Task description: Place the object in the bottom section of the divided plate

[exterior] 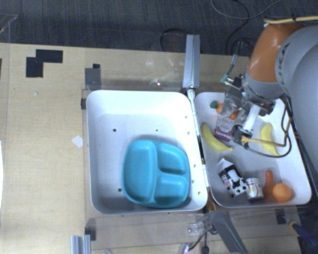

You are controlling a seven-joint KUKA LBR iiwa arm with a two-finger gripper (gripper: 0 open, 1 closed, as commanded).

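Observation:
A blue divided plate (156, 172) lies in the left white bin (103, 120), toward its front, with one long section on the left and two smaller ones on the right. My gripper (229, 125) hangs low over the back of the right bin (302, 187), just above a yellow banana (214, 140). A small purplish thing (223, 136) sits right under the gripper beside the banana. I cannot make out whether anything is held.
The right bin also holds a second banana (268, 139), an orange (281, 192), a carrot (268, 175), a small can (253, 188), a black-and-white object (230, 178) and a small green-and-orange item (216, 106). A metal post (191, 62) stands between the bins at the back.

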